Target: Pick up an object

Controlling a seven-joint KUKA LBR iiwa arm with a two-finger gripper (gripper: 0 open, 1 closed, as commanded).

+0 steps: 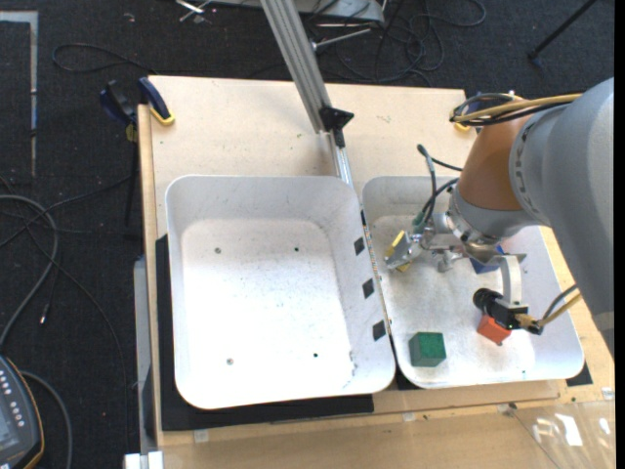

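Observation:
A green block (427, 348) lies near the front edge of the right bin (547, 360). To its right, a red block (494, 330) rests on the same bin's floor. My gripper (400, 253) hangs low over the left part of the right bin, close to the wall between the two bins. It is well behind the green block and to its left. A small yellowish bit (397, 239) shows at the gripper's tip; I cannot tell whether it is held.
The left bin (195, 262) stands beside the right one, with their walls touching in the middle. A slanted metal rail (298, 52) runs from the back down to the bins' shared corner. The grey arm (557, 164) covers the back right of the right bin.

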